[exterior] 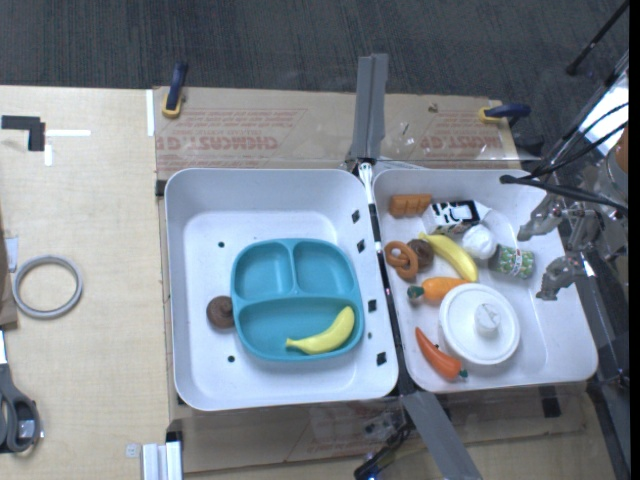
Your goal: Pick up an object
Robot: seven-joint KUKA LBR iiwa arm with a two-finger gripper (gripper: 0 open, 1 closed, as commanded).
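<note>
My gripper (pixel 534 263) hangs at the right side of the right bin (pixel 560 363), its two grey fingers (pixel 535 223) spread open with nothing between them. Just left of it lies a small green can (pixel 514 262). Further left in that bin are a white ball (pixel 478 240), a yellow banana (pixel 452 256), a black-and-white carton (pixel 455 213), a brown roll (pixel 410 205), a pretzel (pixel 402 259), an orange carrot (pixel 440 289), a white lidded bowl (pixel 481 322) and a red chili (pixel 438 356).
The left bin (pixel 190 368) holds a teal divided plate (pixel 262 268) with a second banana (pixel 325 335) in its front section, and a chocolate donut (pixel 220 312) beside it. On the bench at left lie a tape roll (pixel 45 286) and scissors (pixel 15 423).
</note>
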